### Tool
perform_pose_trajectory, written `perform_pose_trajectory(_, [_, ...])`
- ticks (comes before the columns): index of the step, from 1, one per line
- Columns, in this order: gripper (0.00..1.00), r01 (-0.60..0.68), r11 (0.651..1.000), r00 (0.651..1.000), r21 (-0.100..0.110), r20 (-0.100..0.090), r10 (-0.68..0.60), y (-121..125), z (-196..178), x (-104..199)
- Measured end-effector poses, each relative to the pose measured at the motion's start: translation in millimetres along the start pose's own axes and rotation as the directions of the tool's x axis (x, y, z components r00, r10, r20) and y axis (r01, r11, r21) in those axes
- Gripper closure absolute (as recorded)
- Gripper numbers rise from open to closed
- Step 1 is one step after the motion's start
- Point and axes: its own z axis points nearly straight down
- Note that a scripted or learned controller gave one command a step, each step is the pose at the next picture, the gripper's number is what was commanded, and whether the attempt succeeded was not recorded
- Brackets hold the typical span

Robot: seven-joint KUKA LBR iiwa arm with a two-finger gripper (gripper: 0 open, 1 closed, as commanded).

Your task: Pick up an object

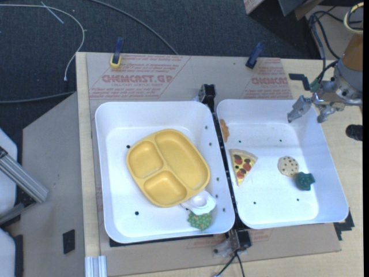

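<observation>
Camera view showed the gripper [312, 109] at the upper right of the frame, above the far right corner of the right bin [331, 209], with its two fingers spread wide apart and nothing between them. No object was held, so I judged that the task was at its approach step, before any grasp. In the right bin lay a toy pizza slice [242, 165] near the left wall, a round cookie [287, 165] toward the right, and a green broccoli piece [305, 180] just beside the cookie, at its lower right; a small orange item [224, 131] sat at the left wall, too small to name. The left bin [109, 212] carried a yellow divided tray [168, 167], with a white and green toy [200, 209] touching the tray's lower edge. The nearest candidates seemed to be the cookie and the broccoli, lower in the frame than the gripper. The next move, in my judgement, called for travelling down the frame over one of them, lowering, and closing. Because these two lay close together, the fingers needed to be centred on one piece only.
</observation>
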Motion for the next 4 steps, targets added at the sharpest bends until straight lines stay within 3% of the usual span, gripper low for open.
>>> perform_pose_trajectory(1, [0.0,0.004,1.0,1.0,-0.015,0.004,-0.004,3.5,-9.4,0.7])
perform_pose_trajectory(2, [0.0,0.004,1.0,1.0,-0.013,0.003,-0.004,-2.5,43.3,8.2])
perform_pose_trajectory(3, [0.0,0.005,1.0,1.0,-0.011,0.003,-0.005,7.1,91.2,9.6])
perform_pose_trajectory(4, [0.0,0.005,1.0,1.0,-0.013,0.004,-0.005,7.5,103.4,10.3])
